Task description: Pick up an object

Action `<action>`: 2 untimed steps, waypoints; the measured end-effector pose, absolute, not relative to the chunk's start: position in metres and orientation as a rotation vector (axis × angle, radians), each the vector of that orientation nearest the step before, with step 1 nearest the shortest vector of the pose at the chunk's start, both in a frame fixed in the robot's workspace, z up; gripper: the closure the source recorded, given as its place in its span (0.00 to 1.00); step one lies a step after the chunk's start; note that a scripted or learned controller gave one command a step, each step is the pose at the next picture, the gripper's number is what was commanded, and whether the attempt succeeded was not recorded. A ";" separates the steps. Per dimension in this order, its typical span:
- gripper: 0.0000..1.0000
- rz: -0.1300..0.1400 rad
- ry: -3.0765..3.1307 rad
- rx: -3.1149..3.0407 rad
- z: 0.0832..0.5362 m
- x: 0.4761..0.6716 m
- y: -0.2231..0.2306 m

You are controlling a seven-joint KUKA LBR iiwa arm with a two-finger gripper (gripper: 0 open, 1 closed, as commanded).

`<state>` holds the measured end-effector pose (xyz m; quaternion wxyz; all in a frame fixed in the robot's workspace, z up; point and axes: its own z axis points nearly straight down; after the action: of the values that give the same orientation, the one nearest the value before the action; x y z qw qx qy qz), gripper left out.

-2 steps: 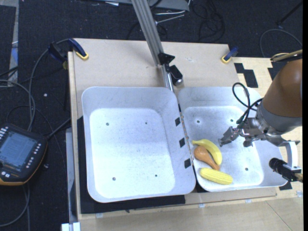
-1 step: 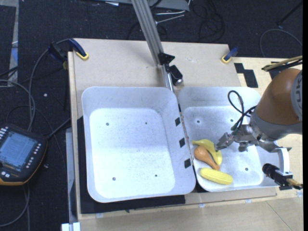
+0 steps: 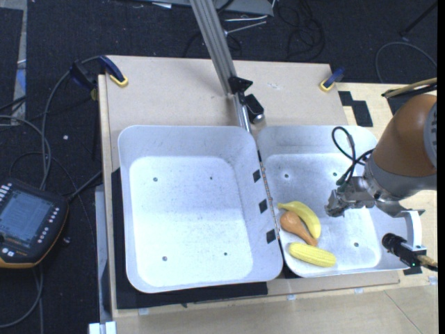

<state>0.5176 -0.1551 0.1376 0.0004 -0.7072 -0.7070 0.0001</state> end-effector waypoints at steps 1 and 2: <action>1.00 -0.003 -2.225 -2.223 0.192 0.528 -0.152; 1.00 -0.003 -2.224 -2.223 0.239 0.529 -0.152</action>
<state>0.5287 -0.1523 0.2389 -0.0017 -0.7069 -0.7073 -0.0011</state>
